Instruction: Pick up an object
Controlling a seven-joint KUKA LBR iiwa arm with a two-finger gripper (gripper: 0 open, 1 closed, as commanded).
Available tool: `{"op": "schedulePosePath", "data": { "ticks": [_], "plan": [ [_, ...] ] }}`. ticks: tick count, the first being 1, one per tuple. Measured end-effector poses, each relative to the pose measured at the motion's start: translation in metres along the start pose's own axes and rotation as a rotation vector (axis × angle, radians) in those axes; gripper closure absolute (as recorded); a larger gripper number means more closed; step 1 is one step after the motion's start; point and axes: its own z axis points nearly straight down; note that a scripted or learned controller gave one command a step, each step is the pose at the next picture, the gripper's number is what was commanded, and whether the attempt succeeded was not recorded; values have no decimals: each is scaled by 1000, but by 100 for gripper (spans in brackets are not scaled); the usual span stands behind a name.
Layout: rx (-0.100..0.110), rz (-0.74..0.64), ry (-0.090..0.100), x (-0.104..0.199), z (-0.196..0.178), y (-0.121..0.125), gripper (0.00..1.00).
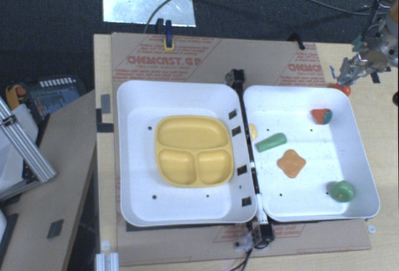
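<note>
Gripper poised over the far right corner of the right bin, nothing lifted yet.

The gripper point(346, 73) hung just beyond the right bin point(361, 157) at its far right corner; whether it was apart or together could not be told. The nearest candidate, an orange-and-green object point(322, 116), lay just inside that corner, toward the bin's middle from the gripper. The green cylinder point(271, 142) lay farther in, its long axis running roughly across the bin.
</note>
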Motion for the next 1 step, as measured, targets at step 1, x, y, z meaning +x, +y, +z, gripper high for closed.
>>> {"op": "schedulePosePath", "data": {
  "ticks": [1],
  "plan": [
    [5, -3, 3, 52, 20, 6, 100]
  ]
}}
